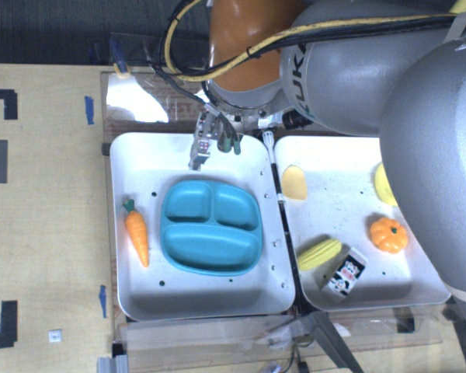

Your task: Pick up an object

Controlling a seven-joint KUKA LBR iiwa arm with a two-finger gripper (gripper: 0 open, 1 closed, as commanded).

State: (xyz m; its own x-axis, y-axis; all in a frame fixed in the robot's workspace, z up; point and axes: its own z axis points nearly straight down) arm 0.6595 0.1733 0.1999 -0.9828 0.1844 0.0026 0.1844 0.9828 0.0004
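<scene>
Above the left bin point(132, 286), at its far edge, my gripper point(215, 142) hangs w/ fingers spread apart and nothing between them. Left bin holds a blue divided tray point(212, 228) in the middle and a toy carrot point(137, 235) lying near the left wall, well apart from the gripper. Right bin point(357, 298) has a pale yellow piece point(293, 183) near its left wall, a corn cob point(318, 252), a small black-and-white box point(345, 275) just beside the corn, a little orange pumpkin point(389, 235), and a yellow thing point(384, 185) partly hidden by the arm. No target is set, so any could serve. Risks, as I judge them: straight down from here the fingers meet bare bin floor or the tray rim, which prob. is too wide and shallow to pinch; the carrot sits close to the wall, so a finger could jam there. Writing: part of "KUKA" reads on the arm housing; print on the box is too small to read.
</scene>
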